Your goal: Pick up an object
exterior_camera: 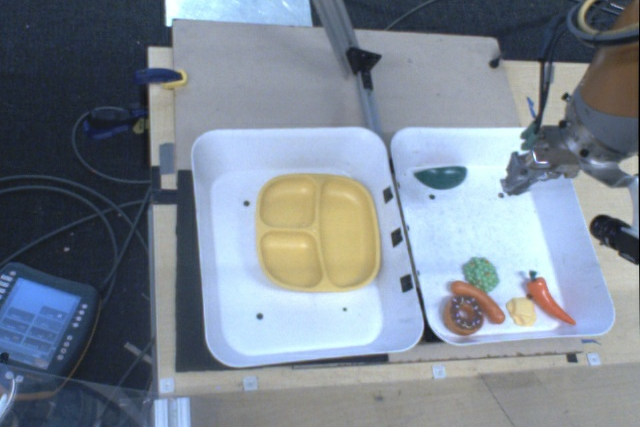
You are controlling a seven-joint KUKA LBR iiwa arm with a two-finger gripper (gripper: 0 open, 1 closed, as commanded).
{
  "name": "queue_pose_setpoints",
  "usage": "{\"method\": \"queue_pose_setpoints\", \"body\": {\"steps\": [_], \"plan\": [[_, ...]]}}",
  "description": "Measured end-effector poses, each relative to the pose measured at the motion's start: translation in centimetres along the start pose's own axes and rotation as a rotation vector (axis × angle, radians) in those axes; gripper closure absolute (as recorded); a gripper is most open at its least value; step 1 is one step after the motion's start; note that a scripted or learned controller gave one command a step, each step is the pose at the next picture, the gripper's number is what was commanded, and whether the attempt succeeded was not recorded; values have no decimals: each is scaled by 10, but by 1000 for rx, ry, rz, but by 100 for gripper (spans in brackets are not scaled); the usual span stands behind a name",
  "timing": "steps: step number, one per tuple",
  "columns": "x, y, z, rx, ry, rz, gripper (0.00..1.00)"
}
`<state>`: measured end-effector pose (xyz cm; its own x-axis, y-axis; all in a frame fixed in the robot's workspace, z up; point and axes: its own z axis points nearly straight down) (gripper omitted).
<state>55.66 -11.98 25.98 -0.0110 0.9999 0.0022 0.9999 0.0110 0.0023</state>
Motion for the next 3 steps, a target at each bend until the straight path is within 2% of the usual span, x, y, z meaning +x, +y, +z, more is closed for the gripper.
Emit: {"method": "queue_pose_setpoints", "body": {"steps": [1, 2, 3], "plan": [[59, 1, 0, 1, 0, -1, 100], [116, -12, -3, 2, 0, -1, 100], [163, -18, 14, 2, 0, 0, 100]]}}
